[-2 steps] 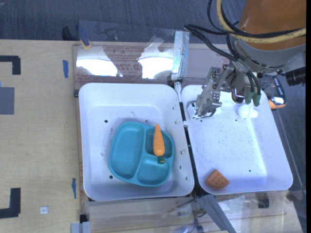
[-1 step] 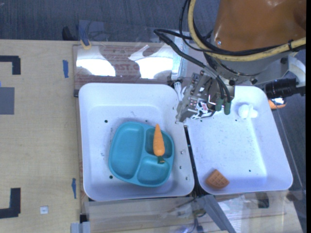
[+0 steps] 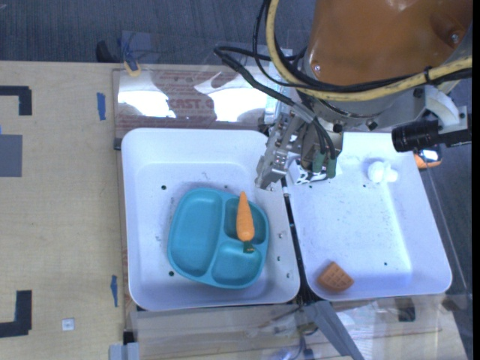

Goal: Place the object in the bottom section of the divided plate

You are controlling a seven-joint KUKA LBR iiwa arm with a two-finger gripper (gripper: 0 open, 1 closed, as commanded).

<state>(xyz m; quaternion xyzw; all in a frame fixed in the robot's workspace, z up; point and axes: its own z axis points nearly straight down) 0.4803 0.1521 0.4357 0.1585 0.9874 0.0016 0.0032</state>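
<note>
Camera view: 2 white bins side by side on the tabletop (image 3: 52,201). Left bin (image 3: 150,163) holds 1 teal divided plate (image 3: 196,238) w/ 3 sections; 1 orange carrot (image 3: 244,216) lies in the plate's right-hand section, pointed end toward the far side, stem end near the divider by the bottom section. Right bin (image 3: 375,223) holds 1 tan waffle-textured piece (image 3: 334,277) near its front-left corner and 1 small white lump (image 3: 381,172) near the far-right. 1 arm (image 3: 390,28) comes in from the right, orange band big and close to the cam, wrist pointing down w/ black cables looped around it. Tool (image 3: 281,163) hangs over the seam btwn the 2 bins at their far side, just beyond the plate's far-right edge, apart from the carrot. Nothing seen in it; can't tell how far it's open.
</note>
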